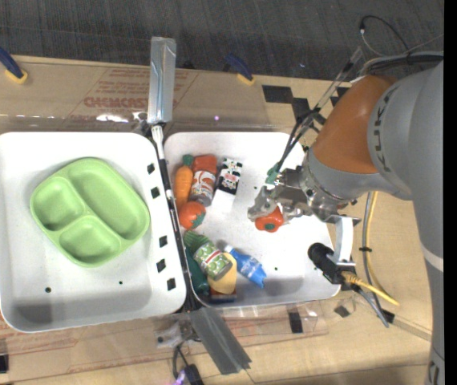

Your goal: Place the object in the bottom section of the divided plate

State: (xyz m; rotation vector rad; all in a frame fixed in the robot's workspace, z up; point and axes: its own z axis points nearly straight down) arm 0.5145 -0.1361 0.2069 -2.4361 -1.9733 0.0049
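Note:
A green divided plate [136,215] lies in the left bin [20,295]; its bottom section [88,241] holds nothing. Over the middle of the right bin [293,283] my gripper [268,212] is shut on a small red toy fruit [270,222] with a bit of green on top, which shows between the metal fingers [256,211]. The fruit hangs well to the right of the plate, across the divider between the bins.
Along the right bin's left side lie a carrot [182,182], a red bottle [203,181], a black-and-white carton [228,176], an orange toy [190,215], a green-labelled can [210,258], a yellow piece [223,279] and a blue packet [249,268]. The grey divider wall [167,215] stands between the bins.

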